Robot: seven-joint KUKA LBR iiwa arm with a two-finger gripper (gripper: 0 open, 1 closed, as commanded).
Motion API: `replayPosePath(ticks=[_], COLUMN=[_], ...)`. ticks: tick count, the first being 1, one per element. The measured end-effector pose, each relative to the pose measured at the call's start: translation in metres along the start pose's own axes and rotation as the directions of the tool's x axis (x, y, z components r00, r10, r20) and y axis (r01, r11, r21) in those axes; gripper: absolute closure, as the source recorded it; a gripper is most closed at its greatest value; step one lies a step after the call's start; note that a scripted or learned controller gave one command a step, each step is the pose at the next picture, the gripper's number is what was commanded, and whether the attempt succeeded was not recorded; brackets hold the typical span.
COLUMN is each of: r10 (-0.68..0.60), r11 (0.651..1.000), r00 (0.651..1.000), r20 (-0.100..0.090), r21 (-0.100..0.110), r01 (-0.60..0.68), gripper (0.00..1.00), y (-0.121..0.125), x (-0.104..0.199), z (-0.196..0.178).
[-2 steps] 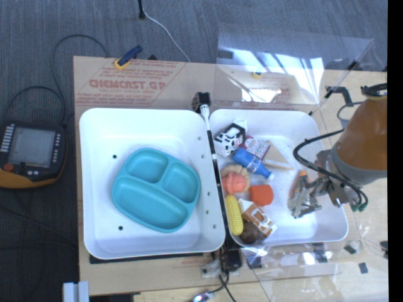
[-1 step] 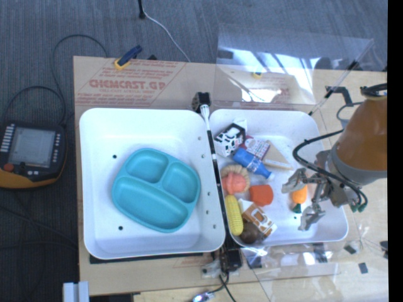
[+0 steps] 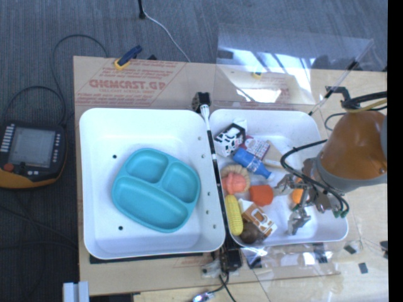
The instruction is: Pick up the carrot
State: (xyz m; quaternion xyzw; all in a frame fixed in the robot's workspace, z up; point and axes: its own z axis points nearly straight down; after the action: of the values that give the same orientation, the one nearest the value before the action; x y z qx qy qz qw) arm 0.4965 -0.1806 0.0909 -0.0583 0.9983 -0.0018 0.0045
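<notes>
- Two bins sit on my counter; the carrot [image 3: 297, 195] lies in the right bin [image 3: 315, 128], an orange sliver right at the end effector [image 3: 301, 214].
- I cannot tell the end effector's state, nor whether the carrot is pinched.
- Risk, as I judge it: closing beside the carrot and nudging it toward the red ball [image 3: 262, 195].
- Room is tight: the bin's near wall is close below, with the toy clutter to the left; the teal plate [image 3: 156, 189] is well apart.

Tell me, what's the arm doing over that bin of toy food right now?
Gripper low in right bin, grip unclear. Orange piece, likely the carrot, right at the fingers. Toy tomato and corn lie close to its left.
</notes>
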Motion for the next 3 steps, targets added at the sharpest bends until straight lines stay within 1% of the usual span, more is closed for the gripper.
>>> replayPosePath(ticks=[1, 2, 3], r10=[-0.001, -0.001, -0.331], r11=[1.000, 1.000, 0.943], r00=[1.000, 1.000, 0.943], r20=[0.008, 0.008, 0.004], r21=[0.005, 0.006, -0.002], r01=[0.001, 0.001, 0.331], gripper=[1.00, 1.00, 1.00], y=[0.000, 0.000, -0.003], x=[-0.003, -0.004, -0.004], z=[-0.011, -0.020, -0.002])
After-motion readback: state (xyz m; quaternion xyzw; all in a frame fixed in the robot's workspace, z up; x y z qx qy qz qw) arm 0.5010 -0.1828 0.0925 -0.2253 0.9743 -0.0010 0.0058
